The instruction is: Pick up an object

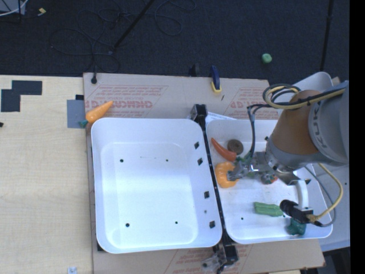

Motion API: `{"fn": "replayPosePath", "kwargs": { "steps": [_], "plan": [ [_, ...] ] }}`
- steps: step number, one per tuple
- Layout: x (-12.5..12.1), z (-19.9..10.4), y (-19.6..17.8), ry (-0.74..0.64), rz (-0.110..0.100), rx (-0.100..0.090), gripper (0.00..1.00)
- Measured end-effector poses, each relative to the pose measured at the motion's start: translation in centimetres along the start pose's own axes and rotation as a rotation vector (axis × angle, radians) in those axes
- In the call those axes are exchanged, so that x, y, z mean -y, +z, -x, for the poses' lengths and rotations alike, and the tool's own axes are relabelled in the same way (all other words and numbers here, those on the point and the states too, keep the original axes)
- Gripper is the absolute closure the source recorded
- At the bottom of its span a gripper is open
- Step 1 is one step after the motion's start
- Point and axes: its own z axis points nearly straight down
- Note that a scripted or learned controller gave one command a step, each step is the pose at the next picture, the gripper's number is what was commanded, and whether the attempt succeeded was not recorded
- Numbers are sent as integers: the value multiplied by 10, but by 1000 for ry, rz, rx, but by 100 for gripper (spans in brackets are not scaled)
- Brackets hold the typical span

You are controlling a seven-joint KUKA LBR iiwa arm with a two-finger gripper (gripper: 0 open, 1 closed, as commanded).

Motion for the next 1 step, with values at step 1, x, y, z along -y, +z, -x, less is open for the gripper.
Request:
{"fn": "replayPosePath", "kwargs": {
  "steps": [1],
  "plan": [
    [-74, 46, 2, -6, 2, -7, 0]
  ]
}}
